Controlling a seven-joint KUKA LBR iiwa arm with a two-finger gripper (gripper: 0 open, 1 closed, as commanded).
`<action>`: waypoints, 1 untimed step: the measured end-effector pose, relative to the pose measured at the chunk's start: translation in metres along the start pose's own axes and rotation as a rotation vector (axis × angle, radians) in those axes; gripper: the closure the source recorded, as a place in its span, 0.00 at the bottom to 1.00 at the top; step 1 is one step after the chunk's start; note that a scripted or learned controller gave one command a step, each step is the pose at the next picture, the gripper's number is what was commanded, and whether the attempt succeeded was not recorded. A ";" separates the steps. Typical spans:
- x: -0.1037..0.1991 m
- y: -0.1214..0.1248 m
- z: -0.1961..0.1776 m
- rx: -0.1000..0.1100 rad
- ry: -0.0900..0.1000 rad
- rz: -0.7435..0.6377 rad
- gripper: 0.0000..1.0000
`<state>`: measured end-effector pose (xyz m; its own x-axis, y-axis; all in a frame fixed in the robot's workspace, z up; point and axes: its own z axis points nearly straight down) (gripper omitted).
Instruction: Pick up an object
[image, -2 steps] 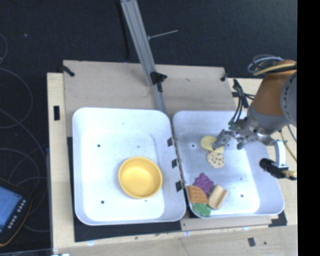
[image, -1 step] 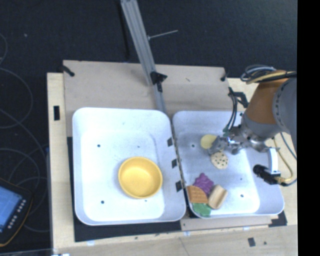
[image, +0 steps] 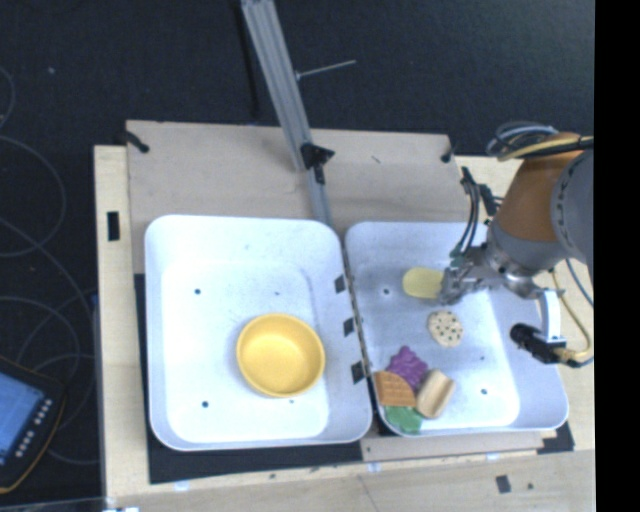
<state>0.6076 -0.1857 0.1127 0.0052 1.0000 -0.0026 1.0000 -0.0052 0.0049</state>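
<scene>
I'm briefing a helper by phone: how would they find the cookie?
Look in the right bin, near its middle. The cookie is a small round tan disc with dark specks, lying alone below the yellow piece, apart from the pile at the bin's lower left corner.

Both bins, the left bin (image: 180, 250) and the right bin (image: 500, 400), look like smooth white plastic with a faint speckle and a soft sheen. The bowl (image: 280, 354) at 5 o'clock in the left bin is smooth yellow plastic, slightly glossy. The bench (image: 220, 170) is matt, pale, wood-like board. The pole (image: 280, 80) toward 12 o'clock is dull grey metal. The arm (image: 535, 215) at 3 o'clock shows a satin orange band over grey casing. The cookie (image: 446, 327) looks matt and rough.
</scene>
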 end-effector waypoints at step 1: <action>-0.002 0.006 -0.045 -0.001 0.001 -0.006 1.00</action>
<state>0.6135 -0.1881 0.1575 -0.0012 1.0000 -0.0012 1.0000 0.0012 0.0060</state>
